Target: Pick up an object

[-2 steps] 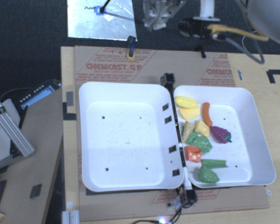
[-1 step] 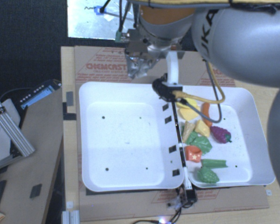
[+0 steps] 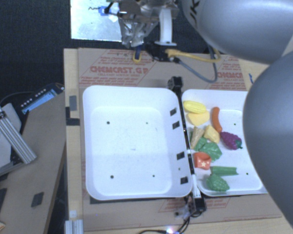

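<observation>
White plastic makes up both shallow bins: the left bin (image 3: 132,145) sits beside the right bin (image 3: 244,182), which carries all the toy food. The gripper (image 3: 136,35) hangs at the far edge of the scene, beyond the bins and over the cardboard sheet (image 3: 117,68), well apart from anything it could take; whether it is spread or pressed together I cannot tell, and nothing shows in its grasp. So the pick looks not yet begun, and this reads as the approach step. The next move calls for travel toward the near right, over the right bin, then a descent onto one piece. Counted in that bin: one yellow corn (image 3: 196,107), one orange carrot (image 3: 215,116), one purple grape bunch (image 3: 230,140), one red piece (image 3: 202,161), and about four green pieces, among them a green pod (image 3: 223,170), clustered and touching.
</observation>
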Controlling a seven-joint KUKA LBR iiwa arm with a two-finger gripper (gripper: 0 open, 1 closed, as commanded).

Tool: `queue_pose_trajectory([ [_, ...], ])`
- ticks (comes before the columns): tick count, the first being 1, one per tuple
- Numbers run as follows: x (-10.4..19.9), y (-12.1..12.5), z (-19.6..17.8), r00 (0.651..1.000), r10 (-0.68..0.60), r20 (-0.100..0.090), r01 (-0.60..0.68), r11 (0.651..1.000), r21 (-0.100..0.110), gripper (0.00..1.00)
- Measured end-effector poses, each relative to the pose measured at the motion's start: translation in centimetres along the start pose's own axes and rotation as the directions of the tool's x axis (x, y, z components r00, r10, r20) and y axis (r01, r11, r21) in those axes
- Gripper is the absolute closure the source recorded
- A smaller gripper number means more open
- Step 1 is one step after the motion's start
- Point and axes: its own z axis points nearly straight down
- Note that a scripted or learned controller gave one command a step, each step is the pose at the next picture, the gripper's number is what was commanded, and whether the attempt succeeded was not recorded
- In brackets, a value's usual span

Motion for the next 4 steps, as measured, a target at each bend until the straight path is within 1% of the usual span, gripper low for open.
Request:
queue_pose_trajectory([
  [1,-0.1,-1.2,-12.1,1.0,0.0,-0.003,0.0,1.0,-0.005,1.0],
  [2,-0.2,-1.4,0.8,1.0,0.008,0.006,-0.008,1.0,0.02,1.0],
  [3,0.0,-5.6,-12.1,1.0,0.001,-0.004,-0.001,1.0,-0.003,1.0],
  [4,-0.9,0.0,-11.2,1.0,0.008,0.002,-0.008,1.0,0.004,1.0],
])
